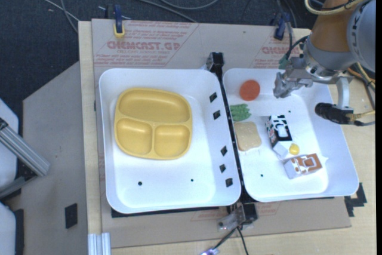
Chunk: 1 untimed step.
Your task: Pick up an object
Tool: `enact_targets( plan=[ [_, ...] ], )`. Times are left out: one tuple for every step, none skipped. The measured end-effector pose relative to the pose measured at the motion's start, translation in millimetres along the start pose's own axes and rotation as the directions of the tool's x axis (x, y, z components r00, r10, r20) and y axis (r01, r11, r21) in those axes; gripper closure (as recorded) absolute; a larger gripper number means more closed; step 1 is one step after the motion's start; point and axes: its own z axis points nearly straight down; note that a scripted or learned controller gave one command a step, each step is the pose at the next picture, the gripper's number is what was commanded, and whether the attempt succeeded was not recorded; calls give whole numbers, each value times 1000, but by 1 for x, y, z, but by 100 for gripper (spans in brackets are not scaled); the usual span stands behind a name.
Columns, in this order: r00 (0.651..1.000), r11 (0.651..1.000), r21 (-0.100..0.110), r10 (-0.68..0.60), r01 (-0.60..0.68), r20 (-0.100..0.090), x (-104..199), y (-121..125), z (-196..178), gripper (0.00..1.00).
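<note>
The right bin (pixel 334 170) holds a red round object (pixel 250 89), a green item (pixel 239 111), a tan slice (pixel 248 135), a black-and-white carton (pixel 279 130), a small yellow piece (pixel 293 148) and a white-and-orange box (pixel 303 165). My gripper (pixel 284 87) hangs over the bin's far part, just right of the red round object and above the carton. Nothing is seen between its fingers.
The left bin (pixel 119 188) carries a yellow three-compartment tray (pixel 153 123). A black divider with clips (pixel 224 128) runs between the bins. Blue clamps (pixel 119 18) hold the cardboard base at the back. Cables trail over the dark floor behind.
</note>
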Motion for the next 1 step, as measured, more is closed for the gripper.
enact_targets(
  plan=[
    [1000, 1000, -1, 0, 0, 0, -5, 1, -45, 100]
  ],
)
